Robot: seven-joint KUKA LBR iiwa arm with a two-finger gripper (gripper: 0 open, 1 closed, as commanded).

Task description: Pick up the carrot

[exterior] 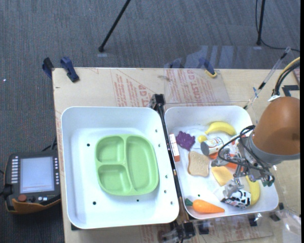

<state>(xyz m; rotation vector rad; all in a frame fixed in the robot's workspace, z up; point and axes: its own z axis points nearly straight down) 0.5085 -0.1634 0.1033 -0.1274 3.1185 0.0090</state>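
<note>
Jaws (243, 178): state cannot be told; above right bin (192, 113) holding carrot (206, 206), banana (220, 128), bread slice (198, 164). Green tray (126, 164) in left bin (76, 135).

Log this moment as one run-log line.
carrot: front of right bin, untouched | pincer: above cheese slice | tray: left bin

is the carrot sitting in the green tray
No, the carrot lies at the near edge of the right bin, while the green tray sits in the left bin.
</note>
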